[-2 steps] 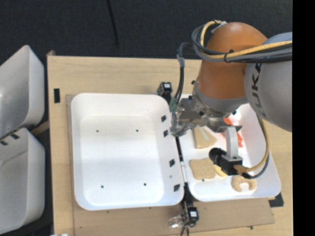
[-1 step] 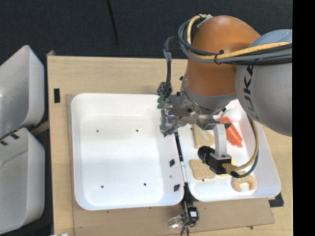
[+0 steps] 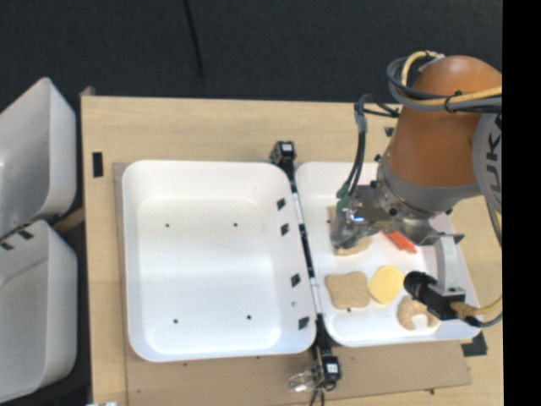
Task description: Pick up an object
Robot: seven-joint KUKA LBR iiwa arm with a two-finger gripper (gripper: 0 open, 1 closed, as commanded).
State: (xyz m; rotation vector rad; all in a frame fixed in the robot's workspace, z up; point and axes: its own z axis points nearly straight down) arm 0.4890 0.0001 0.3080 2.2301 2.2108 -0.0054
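Dark flooring surrounds a pale wooden bench (image 3: 101, 252) carrying two white bins. A small tan object (image 3: 353, 245) lies in the right bin (image 3: 314, 180), directly under the gripper (image 3: 348, 223). It is judged light, soft and slightly crumbly (a toy food piece, probably), best taken across its narrow width. A flat brown slice (image 3: 347, 289), a yellow disc (image 3: 386, 284) and an orange piece (image 3: 403, 243) lie nearby. Whether the gripper is spread or closed cannot be told.

Grey arm (image 3: 486, 155) (orange band, black cables)
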